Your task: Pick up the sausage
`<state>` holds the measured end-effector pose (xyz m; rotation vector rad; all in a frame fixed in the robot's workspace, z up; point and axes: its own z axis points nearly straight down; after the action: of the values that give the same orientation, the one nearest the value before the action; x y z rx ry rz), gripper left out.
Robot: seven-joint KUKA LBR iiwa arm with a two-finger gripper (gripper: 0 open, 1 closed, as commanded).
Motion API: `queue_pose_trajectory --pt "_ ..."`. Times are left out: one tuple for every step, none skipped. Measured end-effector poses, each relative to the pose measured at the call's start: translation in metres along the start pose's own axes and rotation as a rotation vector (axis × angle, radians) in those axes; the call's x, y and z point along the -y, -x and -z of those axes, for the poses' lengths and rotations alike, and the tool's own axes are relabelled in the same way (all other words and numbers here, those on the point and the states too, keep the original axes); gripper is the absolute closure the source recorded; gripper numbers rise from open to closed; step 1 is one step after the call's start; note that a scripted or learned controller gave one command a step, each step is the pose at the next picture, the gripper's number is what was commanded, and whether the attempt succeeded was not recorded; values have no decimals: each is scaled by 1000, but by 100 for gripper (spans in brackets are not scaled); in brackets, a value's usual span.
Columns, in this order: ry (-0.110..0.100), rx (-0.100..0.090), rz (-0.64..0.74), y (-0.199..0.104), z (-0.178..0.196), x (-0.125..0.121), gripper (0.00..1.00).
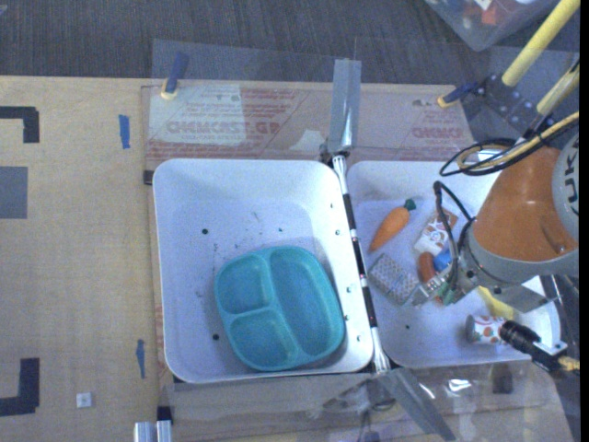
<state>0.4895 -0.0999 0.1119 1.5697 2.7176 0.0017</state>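
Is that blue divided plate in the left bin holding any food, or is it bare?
Bare. The teal plate lies flat in the left bin, and all three compartments show only their own surface. The toy carrot sits in the right bin.

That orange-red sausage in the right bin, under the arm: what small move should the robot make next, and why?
Probably a short, straight lowering of the hand onto the sausage. The hand hangs right at it, in the right bin, with a white packet and a grey mesh piece crowding close, so sideways motion could knock them.
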Motion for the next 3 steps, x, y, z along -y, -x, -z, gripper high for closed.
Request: queue_pose_trajectory --pt "3 3 -3 1 10 0 100" --pt "6 6 -5 2 20 -1 100" --pt "9 9 -7 3 29 -1 100"
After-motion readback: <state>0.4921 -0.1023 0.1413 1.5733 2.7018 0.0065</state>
